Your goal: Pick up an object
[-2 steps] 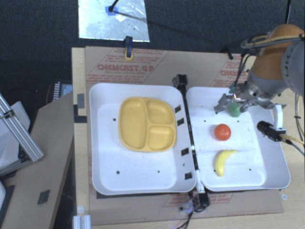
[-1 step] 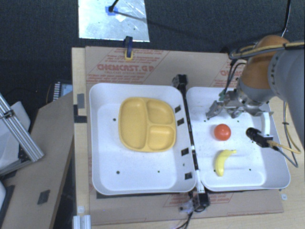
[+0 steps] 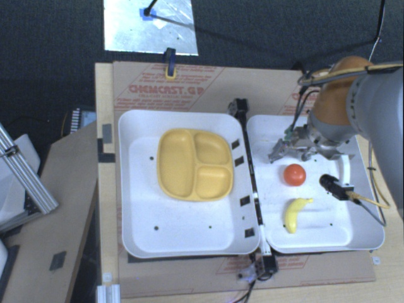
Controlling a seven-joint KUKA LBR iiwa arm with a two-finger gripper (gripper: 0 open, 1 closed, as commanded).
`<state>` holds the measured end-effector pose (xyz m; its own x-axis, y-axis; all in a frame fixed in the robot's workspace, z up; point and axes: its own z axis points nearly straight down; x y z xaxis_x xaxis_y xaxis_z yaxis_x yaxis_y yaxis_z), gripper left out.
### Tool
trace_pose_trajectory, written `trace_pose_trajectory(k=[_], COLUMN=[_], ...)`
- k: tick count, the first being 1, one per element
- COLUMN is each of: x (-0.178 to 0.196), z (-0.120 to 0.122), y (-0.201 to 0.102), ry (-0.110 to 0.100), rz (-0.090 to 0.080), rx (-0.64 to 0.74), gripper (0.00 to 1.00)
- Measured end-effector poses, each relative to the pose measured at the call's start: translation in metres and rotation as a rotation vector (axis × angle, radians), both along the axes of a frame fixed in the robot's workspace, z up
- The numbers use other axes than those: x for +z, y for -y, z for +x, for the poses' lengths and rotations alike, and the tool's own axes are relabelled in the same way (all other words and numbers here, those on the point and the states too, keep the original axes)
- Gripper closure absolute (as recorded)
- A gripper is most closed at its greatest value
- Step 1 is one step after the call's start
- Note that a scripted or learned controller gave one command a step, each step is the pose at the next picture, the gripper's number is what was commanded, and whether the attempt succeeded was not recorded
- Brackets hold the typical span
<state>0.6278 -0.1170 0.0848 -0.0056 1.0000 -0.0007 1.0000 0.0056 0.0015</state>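
- Table (image 3: 104,232) carries a brown cardboard sheet (image 3: 170,88) with red print; two shallow white bins sit on it side by side, touching along their inner edges.
- Left bin (image 3: 145,232): one yellow plate (image 3: 194,164) with three compartments, lying flat near the bin's middle, turned a little askew. Nothing lies on the plate.
- Right bin (image 3: 328,235): a red ball (image 3: 294,174) and a banana (image 3: 294,213).
- Red ball sits around the middle of the right bin, resting on the bin floor.
- Banana lies just in front of the ball, towards the near edge, apart from it; its curved tip points towards the right wall.
- Grey arm (image 3: 372,106) comes in from the right, over the far right part of the right bin; the orange band (image 3: 334,100) is plain above the wrist.
- Pincer (image 3: 284,149) points down and to the left, low over the far half of the right bin, near the ball on its upper-left side.
- Pincer and ball look apart, with white bin floor between them.
- Whether the pincer is released or clenched cannot be told from this angle; nothing is seen held in it.
- Ball, banana and plate all rest in their bins.
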Motion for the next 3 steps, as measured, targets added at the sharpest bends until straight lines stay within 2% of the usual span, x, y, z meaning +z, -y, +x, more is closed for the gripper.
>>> trace_pose_trajectory(k=[1, 3], x=[0.011, 0.123], z=[0.001, -0.008], y=[0.0, 0.001], ry=[0.002, 0.005], rz=[0.0, -0.001], rx=[0.0, -0.001], gripper=[1.0, 1.0])
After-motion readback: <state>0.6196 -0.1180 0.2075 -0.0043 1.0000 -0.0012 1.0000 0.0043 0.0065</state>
